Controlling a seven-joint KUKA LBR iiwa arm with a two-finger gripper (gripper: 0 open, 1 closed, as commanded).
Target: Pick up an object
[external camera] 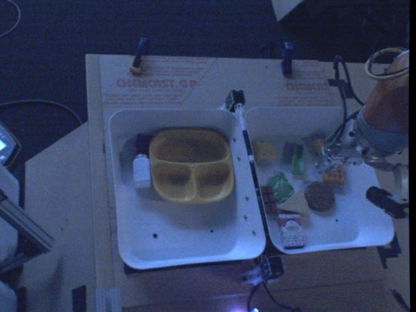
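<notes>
Reaching in from the right, the grey arm [383,119] is hanging over the right bin [364,229], with its jaws low above the bin's upper right part, near an orange waffle-like block [334,175]; in this dim light I cannot tell how the jaws are standing or whether anything is sitting between them. Lying in the same bin are a brown round patty [320,196], a green packet [281,186], a yellowish lump [264,151], a green stick [298,159] and a red-and-white carton [292,231]. Sitting in the left bin [188,242] are a yellow divided tray [190,164] and, just beside it, a small white bottle [142,171]. Both bins are resting side by side on the worktop [97,174].
</notes>
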